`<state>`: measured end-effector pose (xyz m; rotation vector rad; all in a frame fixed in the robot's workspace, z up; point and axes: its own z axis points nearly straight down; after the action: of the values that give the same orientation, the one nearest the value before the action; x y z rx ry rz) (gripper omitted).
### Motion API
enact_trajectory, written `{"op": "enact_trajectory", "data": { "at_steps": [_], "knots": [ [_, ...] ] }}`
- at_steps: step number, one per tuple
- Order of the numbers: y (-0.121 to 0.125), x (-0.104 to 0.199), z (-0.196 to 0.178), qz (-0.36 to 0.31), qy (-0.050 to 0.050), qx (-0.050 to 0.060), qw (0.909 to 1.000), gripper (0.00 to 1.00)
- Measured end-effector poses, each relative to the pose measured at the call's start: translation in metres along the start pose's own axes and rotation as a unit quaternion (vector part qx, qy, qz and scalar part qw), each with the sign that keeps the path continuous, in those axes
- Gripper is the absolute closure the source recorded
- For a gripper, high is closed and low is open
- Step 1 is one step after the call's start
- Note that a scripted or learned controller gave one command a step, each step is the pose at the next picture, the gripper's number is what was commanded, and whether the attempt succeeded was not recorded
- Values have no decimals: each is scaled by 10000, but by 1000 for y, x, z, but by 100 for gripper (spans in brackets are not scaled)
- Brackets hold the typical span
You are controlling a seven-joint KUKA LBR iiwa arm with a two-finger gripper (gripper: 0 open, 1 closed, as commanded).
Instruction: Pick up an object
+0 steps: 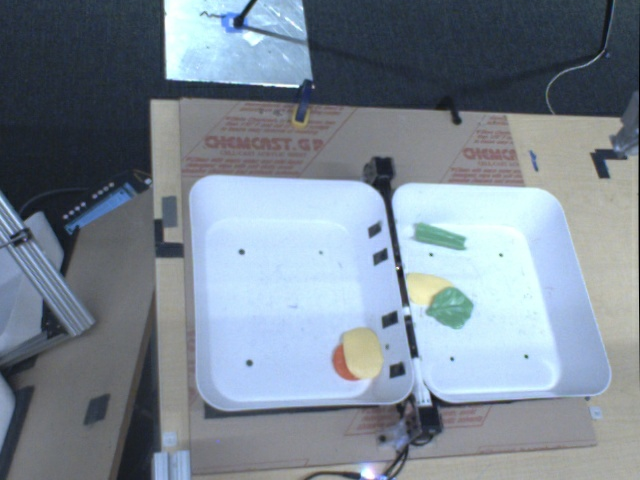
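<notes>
The two shallow white bins, the left bin (pixel 250 298) and the right bin (pixel 520 308), look like smooth, slightly glossy plastic. They rest on a matt tan cardboard sheet with red print (pixel 270 138). At twelve o'clock from the left bin lies a shiny, crinkled square of silvery foil (pixel 235 28) on dark, rough-textured carpet (pixel 80 68).

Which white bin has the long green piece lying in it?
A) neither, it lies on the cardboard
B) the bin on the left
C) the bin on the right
C: the long green piece lies near the top of the right bin, above a yellow piece and a green leafy piece.
</notes>
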<state>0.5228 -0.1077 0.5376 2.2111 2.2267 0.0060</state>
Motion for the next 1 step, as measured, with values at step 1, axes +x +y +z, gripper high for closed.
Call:
{"op": "enact_trajectory", "data": {
  "at_steps": [1],
  "knots": [
    [-33, 32, 2, 0, 2, 10, 10000, 100]
  ]
}}
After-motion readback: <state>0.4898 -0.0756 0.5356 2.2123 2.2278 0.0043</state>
